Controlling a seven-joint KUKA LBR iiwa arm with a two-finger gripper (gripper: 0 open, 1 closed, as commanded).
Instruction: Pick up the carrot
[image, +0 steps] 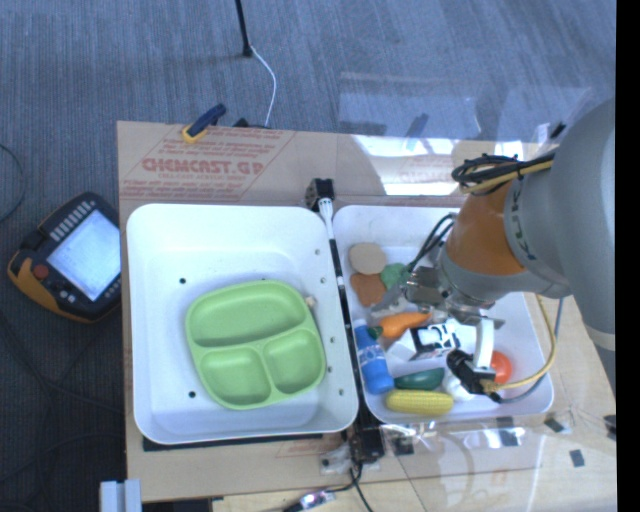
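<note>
- The arm (520, 230), grey with an orange band, reaches in from the right and hangs over the right bin (540, 395).
- Its jaws (440, 335) sit low over the middle of that bin, just right of the carrot; the black-and-white parts there are too cluttered to tell how far apart they stand or whether anything lies between them.
- The carrot (403, 323) lies in the right bin, orange, slanting slightly, with its end close to the jaws; contact cannot be told.
- Above the carrot lie a tan round piece (366, 257), a brown piece (367, 288) and a green item (393, 274), all close together.
- A blue bottle (373, 365) lies along the bin's left wall, just below the carrot.
- A dark green vegetable (420, 379) lies beside the bottle, and a yellow corn cob (419, 402) lies near the bin's front wall.
- A red-orange round item (499, 367) lies at the right, partly hidden by the arm's cable.
- The left bin (160, 240) holds a light green divided plate (255, 340) with three compartments.
- Both bins rest on the table (200, 160), a brown board with printed lettering.
- A handheld control pendant (70, 255) lies on the floor to the left of the table.
</note>
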